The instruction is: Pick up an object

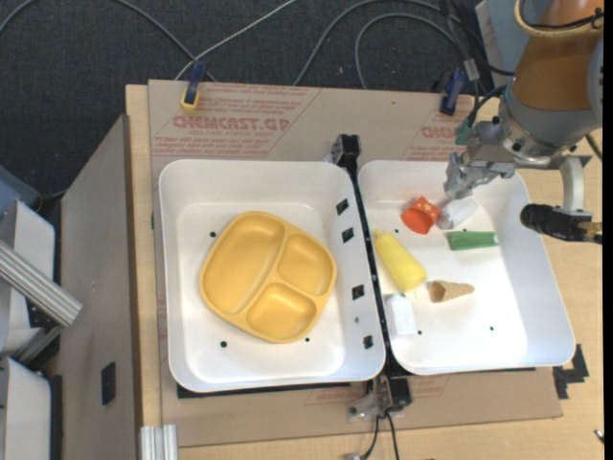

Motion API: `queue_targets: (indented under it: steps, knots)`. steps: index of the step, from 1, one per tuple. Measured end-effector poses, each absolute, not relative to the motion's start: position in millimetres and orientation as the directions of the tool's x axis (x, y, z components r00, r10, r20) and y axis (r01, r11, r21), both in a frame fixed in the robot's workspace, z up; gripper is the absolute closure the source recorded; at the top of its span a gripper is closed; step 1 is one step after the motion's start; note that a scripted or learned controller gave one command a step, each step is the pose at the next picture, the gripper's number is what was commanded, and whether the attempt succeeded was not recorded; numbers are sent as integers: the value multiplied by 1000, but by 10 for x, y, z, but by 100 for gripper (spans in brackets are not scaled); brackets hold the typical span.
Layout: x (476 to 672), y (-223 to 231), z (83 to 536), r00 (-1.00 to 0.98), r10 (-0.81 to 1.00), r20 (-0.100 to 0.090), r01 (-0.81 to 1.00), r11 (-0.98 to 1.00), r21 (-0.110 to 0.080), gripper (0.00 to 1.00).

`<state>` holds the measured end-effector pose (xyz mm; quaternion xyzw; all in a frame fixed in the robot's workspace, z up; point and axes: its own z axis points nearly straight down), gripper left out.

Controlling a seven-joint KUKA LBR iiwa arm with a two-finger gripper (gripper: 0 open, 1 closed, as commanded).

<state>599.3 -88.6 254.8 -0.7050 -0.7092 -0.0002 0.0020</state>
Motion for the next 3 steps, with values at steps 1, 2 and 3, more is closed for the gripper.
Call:
queue_targets:
  steps: [1, 2, 3]
  knots:
    - [6033, -393, 2404, -5, 1000, 2, 1000, 5, -3, 100]
    - [5974, 201, 2335, -7, 1000, 3, 1000, 7, -3, 100]
    - [5989, 851, 2298, -8, 1000, 3, 1000, 8, -1, 100]
